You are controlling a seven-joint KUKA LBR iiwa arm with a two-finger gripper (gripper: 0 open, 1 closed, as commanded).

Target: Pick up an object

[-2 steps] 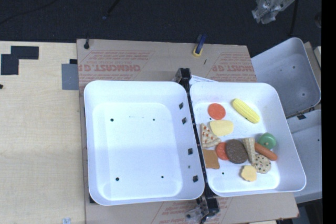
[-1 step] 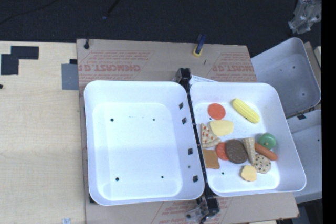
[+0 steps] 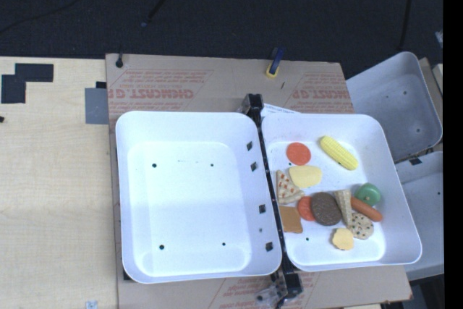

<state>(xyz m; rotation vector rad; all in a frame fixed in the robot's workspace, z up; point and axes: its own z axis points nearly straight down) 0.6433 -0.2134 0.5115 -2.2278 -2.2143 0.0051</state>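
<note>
The right bin [image 3: 387,155] holds several toy food pieces. A yellow corn cob [image 3: 338,153] lies near its far side, with a red-orange round slice [image 3: 298,153] to its left. Below them sit a yellow wedge [image 3: 306,176], a pizza slice [image 3: 287,188], a dark brown cookie [image 3: 326,208], a tan cracker square [image 3: 291,220], a green round piece [image 3: 369,194], an orange carrot [image 3: 367,210] and a small yellow chunk [image 3: 343,239].
The left bin [image 3: 134,155] stands beside the right one on a cardboard sheet [image 3: 188,87]. A black clamp strip [image 3: 264,184] runs between the bins. A grey metal plate [image 3: 398,94] lies at the right. A blue and yellow clip [image 3: 274,63] sits at the cardboard's far edge.
</note>
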